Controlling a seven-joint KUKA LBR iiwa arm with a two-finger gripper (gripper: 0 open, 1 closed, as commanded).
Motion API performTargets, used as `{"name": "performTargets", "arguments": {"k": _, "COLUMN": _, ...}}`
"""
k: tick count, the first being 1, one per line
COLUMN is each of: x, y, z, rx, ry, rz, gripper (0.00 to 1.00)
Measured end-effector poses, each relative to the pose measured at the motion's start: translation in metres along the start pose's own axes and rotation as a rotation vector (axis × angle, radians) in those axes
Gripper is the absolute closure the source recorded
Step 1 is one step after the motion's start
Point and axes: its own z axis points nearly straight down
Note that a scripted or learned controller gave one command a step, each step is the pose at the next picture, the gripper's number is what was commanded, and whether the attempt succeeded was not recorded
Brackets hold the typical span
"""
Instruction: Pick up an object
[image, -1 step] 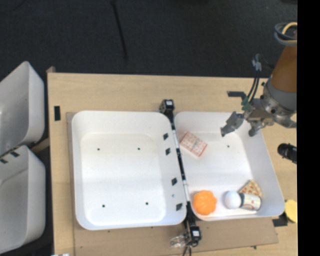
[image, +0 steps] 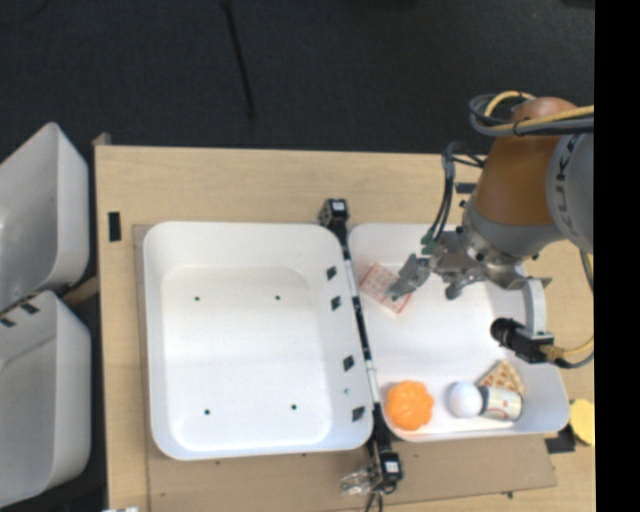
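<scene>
Seemingly, gripper (image: 432, 280) hovers just beside the pink packet (image: 381, 285).

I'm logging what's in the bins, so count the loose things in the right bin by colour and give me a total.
Orange: 1, the ball
White: 1, the ball
Pink-patterned: 1, the packet
Tan and patterned: 1, the item in the near right corner; I can't tell what it is
Total: 4
</scene>
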Motion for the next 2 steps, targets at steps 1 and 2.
{"name": "performTargets", "arguments": {"k": 1, "x": -0.004, "y": 0.001, "z": -0.014, "rx": -0.007, "ry": -0.002, "rz": 0.005, "gripper": 1.0}}
{"name": "performTargets", "arguments": {"k": 2, "x": 0.016, "y": -0.046, "z": -0.093, "rx": -0.007, "ry": -0.001, "rz": 0.002, "gripper": 1.0}}
